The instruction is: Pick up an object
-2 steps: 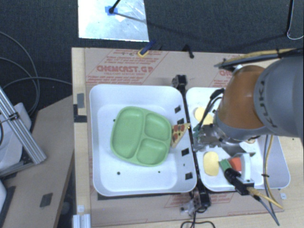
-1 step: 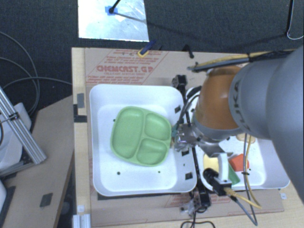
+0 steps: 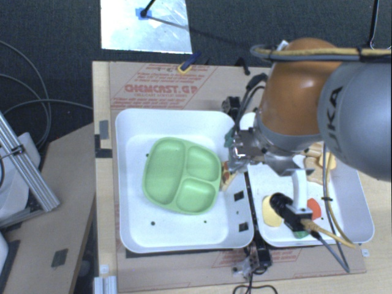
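Observation:
A light green divided plate (image 3: 181,175) lies in the left bin (image 3: 138,234). My gripper (image 3: 234,155) hangs over the wall between the two bins, right by the plate's right edge. A small brown thing (image 3: 225,176) shows just below the gripper, next to the plate; I cannot tell what it is. In the right bin (image 3: 361,222) lie a yellow piece (image 3: 271,215), a red-orange piece (image 3: 315,208), a small green piece (image 3: 301,232) and pale tan pieces (image 3: 313,160). The arm hides much of that bin.
The grey and orange arm (image 3: 318,97) covers the upper part of the right bin. A cardboard sheet (image 3: 162,84) lies under the bins. A shiny square panel (image 3: 146,17) lies at the back, and a metal frame (image 3: 21,170) stands at the left.

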